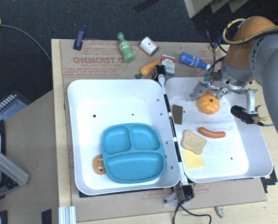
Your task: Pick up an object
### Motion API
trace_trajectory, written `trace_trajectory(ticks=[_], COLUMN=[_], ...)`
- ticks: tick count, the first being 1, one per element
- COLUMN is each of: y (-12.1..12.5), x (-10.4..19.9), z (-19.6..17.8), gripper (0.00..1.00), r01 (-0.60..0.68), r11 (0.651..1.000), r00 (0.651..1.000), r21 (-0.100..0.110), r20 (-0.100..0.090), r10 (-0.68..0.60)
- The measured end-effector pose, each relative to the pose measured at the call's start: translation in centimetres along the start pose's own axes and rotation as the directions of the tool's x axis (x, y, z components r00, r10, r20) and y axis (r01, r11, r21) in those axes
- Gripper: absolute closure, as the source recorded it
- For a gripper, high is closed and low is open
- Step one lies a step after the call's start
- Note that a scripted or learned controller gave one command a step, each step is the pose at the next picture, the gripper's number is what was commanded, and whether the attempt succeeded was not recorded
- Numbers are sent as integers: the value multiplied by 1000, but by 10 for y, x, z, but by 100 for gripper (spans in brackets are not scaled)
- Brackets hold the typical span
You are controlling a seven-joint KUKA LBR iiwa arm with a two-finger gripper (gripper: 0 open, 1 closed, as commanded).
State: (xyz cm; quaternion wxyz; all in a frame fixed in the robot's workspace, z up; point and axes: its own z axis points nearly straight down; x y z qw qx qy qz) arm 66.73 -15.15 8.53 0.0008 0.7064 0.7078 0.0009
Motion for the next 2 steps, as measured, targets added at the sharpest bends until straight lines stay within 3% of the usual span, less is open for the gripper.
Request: trace_trajectory(ticks=[1, 2], y=[0, -53], x=[-1, 50], z=[-10, -88], gripper=[100, 100], r01=[1, 0], r11=[1000, 1000], r00=[1000, 1000], r21=[-2, 1], r20=[3, -1], r10=[-1, 0])
